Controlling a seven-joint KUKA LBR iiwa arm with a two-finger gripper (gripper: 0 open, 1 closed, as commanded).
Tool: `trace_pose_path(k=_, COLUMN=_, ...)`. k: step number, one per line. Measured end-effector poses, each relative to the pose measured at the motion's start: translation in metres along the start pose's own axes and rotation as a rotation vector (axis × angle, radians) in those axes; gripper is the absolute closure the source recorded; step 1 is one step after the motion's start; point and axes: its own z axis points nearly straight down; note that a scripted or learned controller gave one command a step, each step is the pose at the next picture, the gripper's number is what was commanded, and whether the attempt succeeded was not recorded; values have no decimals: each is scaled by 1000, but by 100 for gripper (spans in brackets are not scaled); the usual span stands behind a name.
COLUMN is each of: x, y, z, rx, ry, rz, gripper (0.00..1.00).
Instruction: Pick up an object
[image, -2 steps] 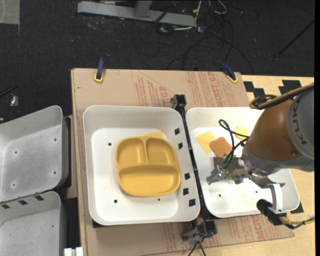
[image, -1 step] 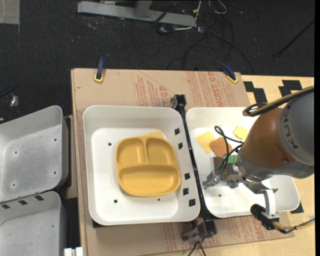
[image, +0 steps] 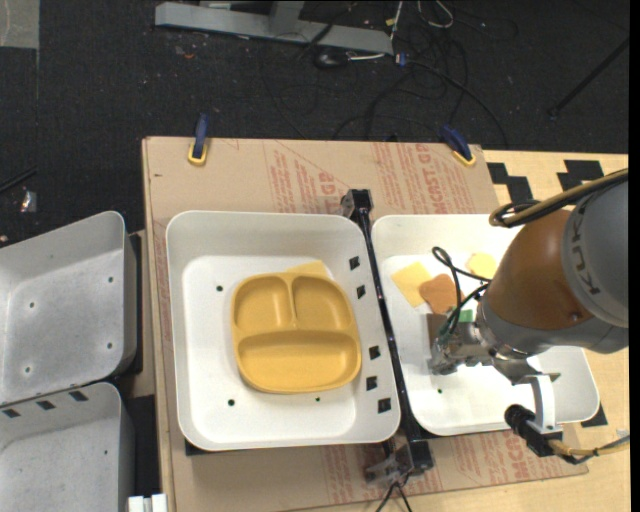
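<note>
A grey KUKA arm with an orange band (image: 545, 275) reaches down into the right-hand shallow white bin (image: 570, 395), its two-finger gripper (image: 447, 352) low over the bin floor just below a cluster of small flat pieces, in what looks like the approach or grasp step of the pick. Whether the gripper is open or closed cannot be told, and nothing can be seen held in it. The likely targets lie just above the gripper: a pale yellow flat square piece (image: 410, 281), a tan-orange flat piece (image: 438, 292) touching it, and a small yellow piece (image: 481, 264) beyond. The next move calls for closing on 1 of them and lifting clear. Left of the gripper, the left-hand shallow white bin (image: 200, 300) holds 1 yellow plastic divided plate with 3 compartments (image: 296, 334)
</note>
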Motion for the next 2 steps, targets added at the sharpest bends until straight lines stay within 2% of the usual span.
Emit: trace_pose_path(k=2, x=-7, y=1, z=-89, rx=-7, ry=-3, rz=-4, gripper=100)
